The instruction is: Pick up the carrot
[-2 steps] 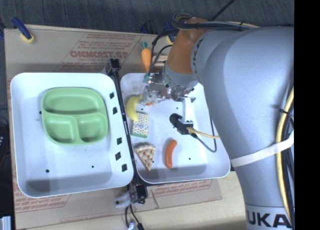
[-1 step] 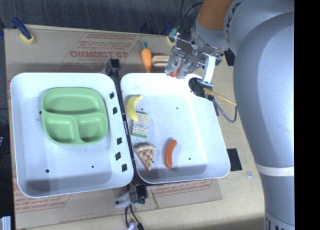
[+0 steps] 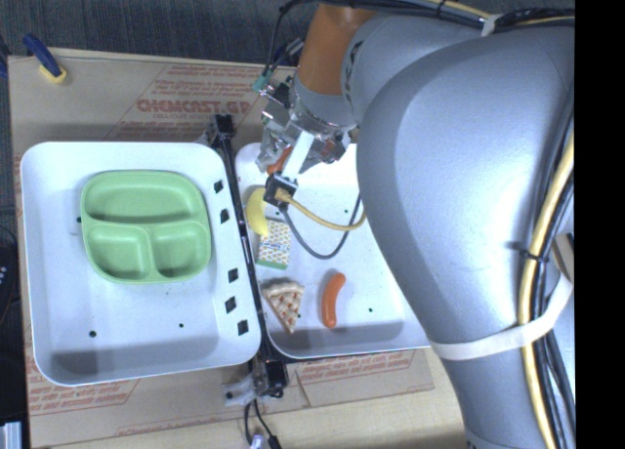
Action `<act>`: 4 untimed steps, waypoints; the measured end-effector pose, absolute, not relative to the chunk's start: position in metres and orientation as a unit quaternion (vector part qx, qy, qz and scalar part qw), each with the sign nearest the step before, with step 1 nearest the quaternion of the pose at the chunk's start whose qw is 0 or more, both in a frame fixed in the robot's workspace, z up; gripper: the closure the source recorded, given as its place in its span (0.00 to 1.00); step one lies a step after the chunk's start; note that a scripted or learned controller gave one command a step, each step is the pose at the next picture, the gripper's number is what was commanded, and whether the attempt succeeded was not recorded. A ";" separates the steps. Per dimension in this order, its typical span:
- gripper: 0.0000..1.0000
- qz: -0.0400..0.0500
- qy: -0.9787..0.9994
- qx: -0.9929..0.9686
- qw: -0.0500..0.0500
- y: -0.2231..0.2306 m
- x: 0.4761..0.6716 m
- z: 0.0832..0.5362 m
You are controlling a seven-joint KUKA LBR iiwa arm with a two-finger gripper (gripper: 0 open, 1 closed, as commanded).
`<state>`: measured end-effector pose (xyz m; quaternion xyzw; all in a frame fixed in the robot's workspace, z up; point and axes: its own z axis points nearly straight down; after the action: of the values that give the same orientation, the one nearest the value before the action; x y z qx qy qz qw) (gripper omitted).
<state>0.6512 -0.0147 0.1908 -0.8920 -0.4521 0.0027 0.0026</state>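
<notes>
Lying in the bin on the view's right, close to its near wall: the carrot, an orange stick with rounded ends, set nearly upright in the picture on bare white floor. Just beside it on the view's left, not touching: a wedge-shaped brown and pale piece. Further up, along the wall between the bins: a checked green and white packet, and above it a yellow rounded thing, touching the packet or nearly so.

Hovering over the far part of the same bin: the gripper, well apart from the carrot, with the yellow thing just below it. Impossible to tell from this angle if its grip is spread or closed. Seen right at the gripper: a small orange patch, too small to identify.

Covering the right side of this bin: the grey arm.

Resting in the other bin: a green tray with three compartments. Under both bins: a brown counter with red print.
</notes>
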 end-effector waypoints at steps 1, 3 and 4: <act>0.00 0.003 -0.452 -0.892 0.002 -0.015 0.651 0.191; 0.00 0.002 -0.280 -0.960 0.001 -0.011 0.651 0.195; 0.00 0.004 -0.207 -0.978 0.002 -0.002 0.636 0.191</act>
<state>0.6360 -0.0016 0.1910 -0.9784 -0.2066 0.0040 0.0022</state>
